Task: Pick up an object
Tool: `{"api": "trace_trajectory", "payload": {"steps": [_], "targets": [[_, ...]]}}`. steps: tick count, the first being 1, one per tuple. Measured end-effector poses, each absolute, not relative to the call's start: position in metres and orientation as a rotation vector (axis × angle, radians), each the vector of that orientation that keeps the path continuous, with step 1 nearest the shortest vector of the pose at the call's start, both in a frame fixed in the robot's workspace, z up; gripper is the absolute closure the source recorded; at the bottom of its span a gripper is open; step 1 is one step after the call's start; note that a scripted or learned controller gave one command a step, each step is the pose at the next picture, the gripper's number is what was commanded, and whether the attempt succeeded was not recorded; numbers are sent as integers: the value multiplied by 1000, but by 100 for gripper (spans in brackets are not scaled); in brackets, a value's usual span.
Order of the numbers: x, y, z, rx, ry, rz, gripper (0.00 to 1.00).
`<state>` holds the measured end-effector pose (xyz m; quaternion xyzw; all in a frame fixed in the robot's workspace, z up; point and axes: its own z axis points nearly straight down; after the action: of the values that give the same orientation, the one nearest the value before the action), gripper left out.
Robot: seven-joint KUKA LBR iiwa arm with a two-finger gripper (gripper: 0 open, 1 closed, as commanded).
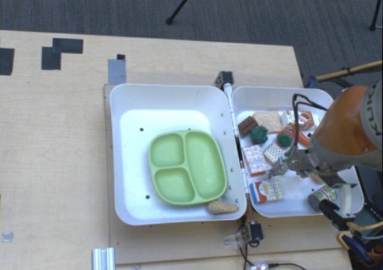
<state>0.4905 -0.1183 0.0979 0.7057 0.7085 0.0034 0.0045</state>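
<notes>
Gripper [280, 168] low in the right bin [287, 206], among small packets; whether it is parted or holding anything cannot be told. Nearest candidate, a red-and-white packet [267, 191], lies flat at its seven o'clock, just beside

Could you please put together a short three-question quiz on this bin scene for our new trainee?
1. True or false: the light green three-compartment plastic tray lies in the right white bin.
2. What lies beside the tray's lower edge? A) a tan ridged cone-shaped piece B) a red ball C) a spoon
3. Over which bin is the grey and orange arm?

Key: 1 false, it lies in the left white bin; 2 A; 3 the right bin.
</notes>
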Motion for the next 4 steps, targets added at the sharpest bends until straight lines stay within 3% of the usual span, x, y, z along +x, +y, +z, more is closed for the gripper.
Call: {"api": "trace_trajectory", "payload": {"steps": [1,2,3,4], "targets": [[492,-118,108,2208,2220,14,100],[492,-118,108,2207,2221,14,0],[493,-117,119,2205,2221,17,100],[493,-117,119,2204,2222,17,0]]}}
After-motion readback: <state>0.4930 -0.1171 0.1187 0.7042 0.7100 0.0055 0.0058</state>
